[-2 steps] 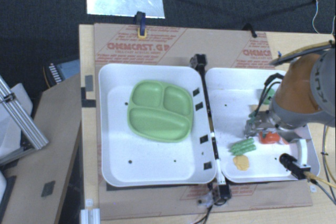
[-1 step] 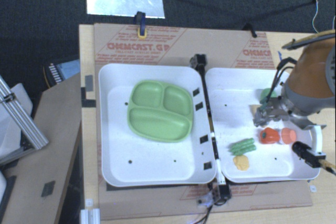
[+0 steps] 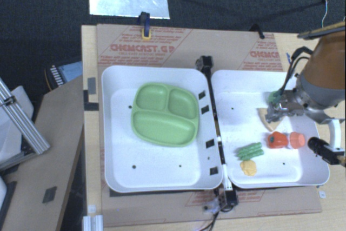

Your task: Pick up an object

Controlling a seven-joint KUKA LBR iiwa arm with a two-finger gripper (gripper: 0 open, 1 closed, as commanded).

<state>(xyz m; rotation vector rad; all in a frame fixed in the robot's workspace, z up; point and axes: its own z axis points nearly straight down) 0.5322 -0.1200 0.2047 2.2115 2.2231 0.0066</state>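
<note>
Nearest in the right bin (image 3: 308,177) lie a yellow piece (image 3: 248,168), a green bean-like toy (image 3: 250,151) and an orange-red toy (image 3: 278,139). Lowering squarely over one should serve best. Farther back, the pincer (image 3: 275,110) hovers by a tan piece (image 3: 265,116); I cannot tell its state.

Green plate (image 3: 165,114), white bins (image 3: 119,170)
</note>
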